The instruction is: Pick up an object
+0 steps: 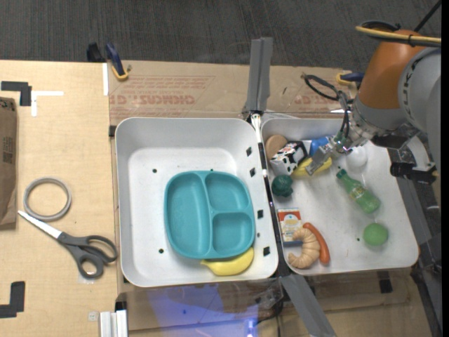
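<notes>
The arm reaches in from the right, and its gripper sits low over the back of the right bin, just beside a blue-and-yellow toy that lies near a black-and-white cow figure. The wrist hides the tool's tip, so I cannot tell whether it is released or clenched, nor whether anything is caught in it.

No single object is named by the task, so the likeliest target, judging by where the tool hangs, is the blue-and-yellow toy. It lies slantwise in a tight cluster, with the cow touching or nearly touching its left end and a dark green ball a little in front.

To do this step well, the tool should come straight down over the toy's narrow middle, with its closing line turned across the toy's length, so that it does not nudge the cow or pinch two things at once. A slow, vertical lift would then show whether the hold is real.

Easier picks lie well apart in the same bin: a green bottle, a light green ball, and a croissant beside a red sausage. The left bin holds a teal divided plate with a banana at its front edge.
</notes>
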Robot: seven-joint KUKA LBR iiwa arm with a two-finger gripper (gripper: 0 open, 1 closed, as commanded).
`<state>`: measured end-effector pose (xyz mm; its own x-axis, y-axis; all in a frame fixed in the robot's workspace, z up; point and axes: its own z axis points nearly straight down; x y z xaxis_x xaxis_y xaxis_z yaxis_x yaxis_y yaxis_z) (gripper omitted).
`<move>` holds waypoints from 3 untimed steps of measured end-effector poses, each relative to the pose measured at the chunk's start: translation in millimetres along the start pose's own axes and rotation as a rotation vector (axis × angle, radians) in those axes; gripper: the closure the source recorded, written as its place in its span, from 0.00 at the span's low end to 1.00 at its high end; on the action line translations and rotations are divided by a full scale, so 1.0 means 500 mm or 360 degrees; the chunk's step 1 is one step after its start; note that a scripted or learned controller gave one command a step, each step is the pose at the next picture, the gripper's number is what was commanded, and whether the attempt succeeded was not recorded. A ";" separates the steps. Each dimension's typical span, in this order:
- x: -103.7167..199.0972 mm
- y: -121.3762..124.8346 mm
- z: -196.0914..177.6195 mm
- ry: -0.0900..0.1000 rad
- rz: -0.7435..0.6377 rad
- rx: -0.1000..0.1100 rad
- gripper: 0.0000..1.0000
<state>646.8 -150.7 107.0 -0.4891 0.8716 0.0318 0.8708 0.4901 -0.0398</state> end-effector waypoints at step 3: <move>0.205 0.049 -0.174 -0.0051 0.0101 -0.0067 1.00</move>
